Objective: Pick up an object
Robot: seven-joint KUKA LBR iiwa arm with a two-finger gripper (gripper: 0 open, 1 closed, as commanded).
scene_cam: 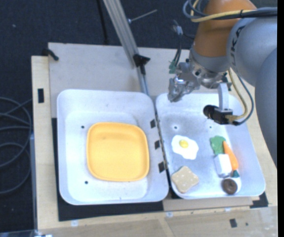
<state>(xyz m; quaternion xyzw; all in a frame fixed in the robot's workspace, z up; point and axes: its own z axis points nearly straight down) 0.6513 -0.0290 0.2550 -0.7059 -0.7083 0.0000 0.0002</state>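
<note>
1. Tool position: my gripper point(177, 92) hangs over the far left corner of the right bin point(253, 179), just beside the rim it shares with the left bin point(65, 147). The orange-banded wrist sits above and to the right of it.

2. Tool state: nothing is visible between my fingers, so I carry no object. Whether the tool is set wide or narrow I cannot tell; the view is too small and slanted at that point.

3. Candidate objects, right bin:
   - a fried egg point(184, 146) lies near the bin's middle, toward its left side;
   - a slice of toast point(184, 179) lies nearer than the egg, close to the near rim;
   - a cluster along the right side holds a green piece point(217, 144), a carrot point(231, 155), a white piece point(223, 165) and a brown round piece point(229, 185), packed close or touching.

4. Left bin: a yellow plate point(117, 151) lies flat in its middle.

5. Step in hand, as I judge it: approach. No object is selected by contact, and the pick is not yet begun.

6. Next move, as I judge it: travel toward the near side to stand over the egg, the closest item and well apart from the others, then descend.

7. Caution: the egg lies flat and low, so a grip may slip off it. The toast offers thicker edges. The right-side cluster risks catching two items at once.
</note>
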